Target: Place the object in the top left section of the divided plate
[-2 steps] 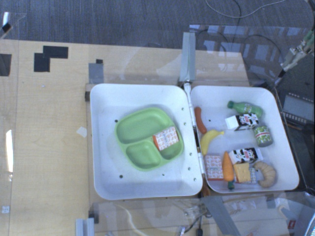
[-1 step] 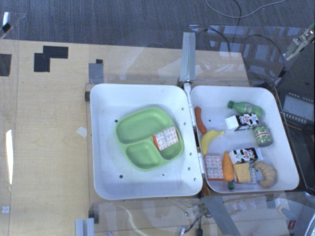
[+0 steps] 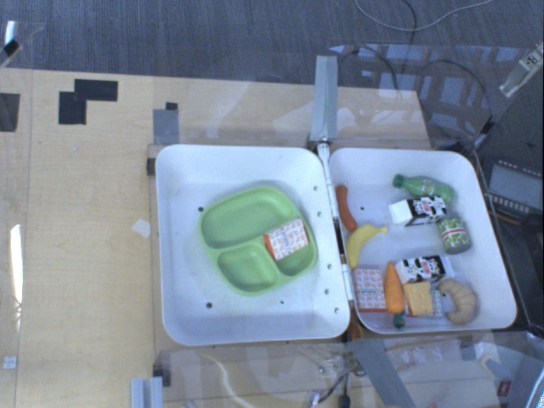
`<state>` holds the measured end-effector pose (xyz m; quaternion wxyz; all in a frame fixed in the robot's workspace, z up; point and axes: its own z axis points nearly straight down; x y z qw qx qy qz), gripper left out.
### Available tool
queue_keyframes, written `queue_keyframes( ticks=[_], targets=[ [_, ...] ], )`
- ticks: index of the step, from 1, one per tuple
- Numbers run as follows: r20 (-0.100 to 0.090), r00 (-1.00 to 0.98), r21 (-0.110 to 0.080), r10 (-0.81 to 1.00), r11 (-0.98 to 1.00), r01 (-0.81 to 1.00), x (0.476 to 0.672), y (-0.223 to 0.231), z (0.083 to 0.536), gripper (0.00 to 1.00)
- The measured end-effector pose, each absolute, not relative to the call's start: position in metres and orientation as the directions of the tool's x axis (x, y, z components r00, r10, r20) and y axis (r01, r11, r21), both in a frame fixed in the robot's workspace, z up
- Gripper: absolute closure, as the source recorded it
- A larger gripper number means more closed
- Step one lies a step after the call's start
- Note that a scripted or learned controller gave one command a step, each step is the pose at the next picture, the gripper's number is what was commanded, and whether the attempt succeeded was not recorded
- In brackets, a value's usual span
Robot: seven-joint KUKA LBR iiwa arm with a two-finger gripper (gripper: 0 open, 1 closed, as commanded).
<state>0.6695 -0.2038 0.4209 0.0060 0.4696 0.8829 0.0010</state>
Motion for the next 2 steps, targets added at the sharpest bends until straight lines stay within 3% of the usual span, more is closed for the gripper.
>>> queue_keyframes(
  ticks=[2],
  targets=[
    [-0.01,-0.736,0.004,0.677,0.736,0.677,0.667,-0.2029,0.4381,1.0]
  ],
)
